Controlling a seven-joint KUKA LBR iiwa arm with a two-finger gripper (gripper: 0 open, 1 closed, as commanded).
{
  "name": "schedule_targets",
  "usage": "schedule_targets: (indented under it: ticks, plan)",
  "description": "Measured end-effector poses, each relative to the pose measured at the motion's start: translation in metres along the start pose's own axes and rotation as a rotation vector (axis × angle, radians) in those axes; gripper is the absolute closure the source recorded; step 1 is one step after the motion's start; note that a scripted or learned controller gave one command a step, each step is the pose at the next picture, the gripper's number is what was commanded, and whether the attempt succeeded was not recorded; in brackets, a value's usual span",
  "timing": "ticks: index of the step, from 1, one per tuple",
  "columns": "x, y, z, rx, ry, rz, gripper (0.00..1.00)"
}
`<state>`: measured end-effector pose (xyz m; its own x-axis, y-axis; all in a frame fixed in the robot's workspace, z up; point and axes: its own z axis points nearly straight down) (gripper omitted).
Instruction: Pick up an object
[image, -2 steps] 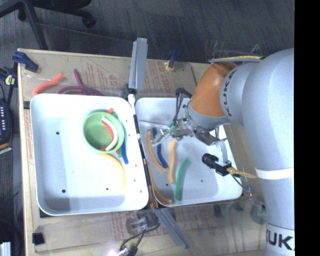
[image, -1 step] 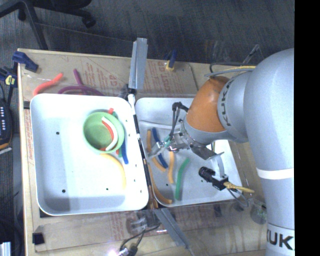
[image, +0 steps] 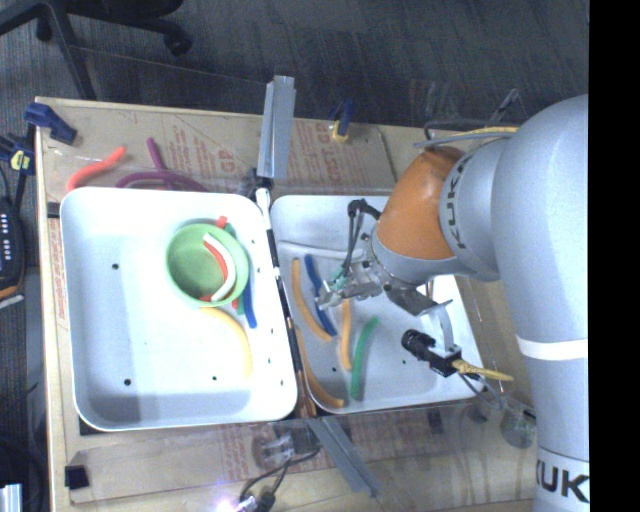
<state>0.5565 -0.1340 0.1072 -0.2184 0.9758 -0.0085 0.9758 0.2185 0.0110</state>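
— Over the right bin (image: 400, 215), the claw (image: 338, 288) sits low, right at the blue strip (image: 318, 292).
— Is it holding it?
— I cannot tell. Whether the claw is spread or pressed together does not show from here, nor whether it touches the strip.
— What else lies in that bin?
— A left orange strip (image: 302, 305) runs along the bin's left wall, just beside the blue one. A middle orange strip (image: 346, 340) lies under the claw, with a green strip (image: 360, 355) just right of it. An orange curve (image: 322, 392) lies in the near left corner.
— And the left bin (image: 120, 330)?
— A green bowl (image: 198, 265) lies there with a red strip (image: 222, 262) curled inside. A yellow strip (image: 238, 335) bends away below the bowl, and a short blue piece (image: 249, 308) lies at the bowl's right edge.
— The arm (image: 530, 230)?
— Grey, reaching in from the right, its orange band (image: 420, 210) above the right bin. Both bins sit side by side on the worktop (image: 180, 135).
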Motion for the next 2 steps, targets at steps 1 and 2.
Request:
schedule_targets:
  ticks: [1,2]
  plan:
    - [0.0086,0.0560,-0.1188,0.010,0.009,-0.106,1.00]
    - [0.0088,0.0558,-0.1183,0.011,0.010,-0.106,0.00]
